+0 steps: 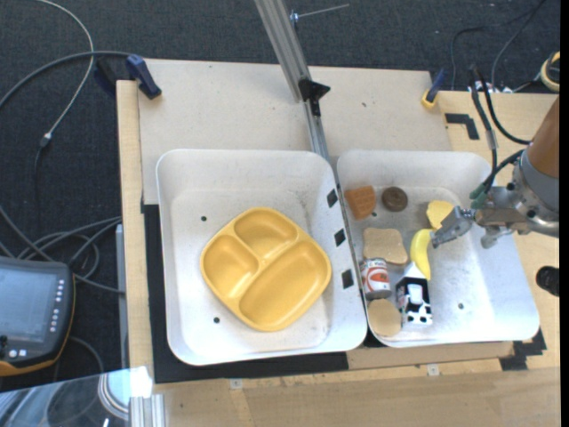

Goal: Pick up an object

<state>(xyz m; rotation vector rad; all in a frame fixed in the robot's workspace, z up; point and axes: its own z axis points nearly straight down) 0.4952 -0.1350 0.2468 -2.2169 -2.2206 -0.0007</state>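
The right bin [498, 323] holds several small items. An orange-brown toast piece [360, 201] and a dark round cookie [394, 198] lie at its far left. A yellow wedge [437, 212] and a banana [420, 254] sit mid-bin. A tan bread slice [385, 245], a red-and-white can [377, 277], a black-and-white carton [414, 302] and a tan disc [383, 319] line the left wall. My gripper [471, 231] hovers over the bin's right half, just right of the yellow wedge and the banana. It is open, with nothing between its fingers.
The left bin [178, 185] bears a yellow divided plate [265, 268]. A metal pole [283, 38] slants down from the top to the divider between the bins. Cables lie on the bench at the top right and on the floor at left.
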